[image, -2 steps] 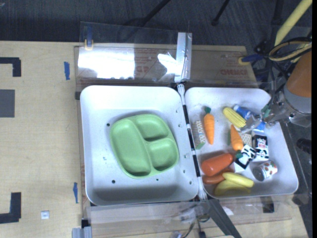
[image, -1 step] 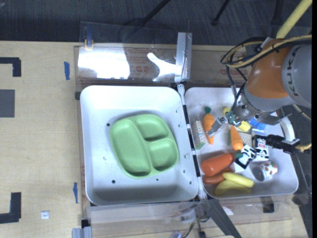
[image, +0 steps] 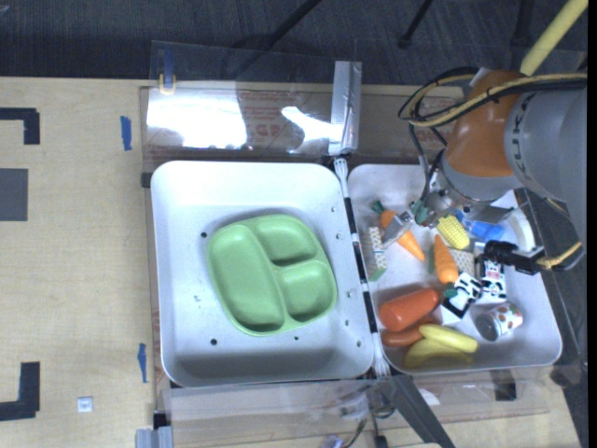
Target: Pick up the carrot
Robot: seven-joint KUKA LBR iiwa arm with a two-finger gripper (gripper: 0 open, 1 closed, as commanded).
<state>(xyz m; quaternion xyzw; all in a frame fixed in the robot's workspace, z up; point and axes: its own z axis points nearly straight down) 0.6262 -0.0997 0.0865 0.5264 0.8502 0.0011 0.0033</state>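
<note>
In the right bin point(image: 550, 334), a small orange carrot point(image: 409, 244) lies pointing toward the lower right, near the bin's left wall. A second, longer orange piece point(image: 446, 261) lies just to its right, and I cannot tell whether it is also a carrot. My gripper point(image: 416, 217) hangs under the grey and orange wrist point(image: 480, 147), low over the bin's upper half. Its tip is just above and left of the small carrot, close to it. Nothing shows as held.
The right bin also holds a corn cob point(image: 454, 232), a blue item point(image: 487, 231), a black-and-white toy point(image: 472, 289), a small cup point(image: 499, 321), a red-orange vegetable point(image: 409, 309) and a yellow banana point(image: 440, 342). A green divided plate point(image: 272, 273) lies in the left bin point(image: 177, 194).
</note>
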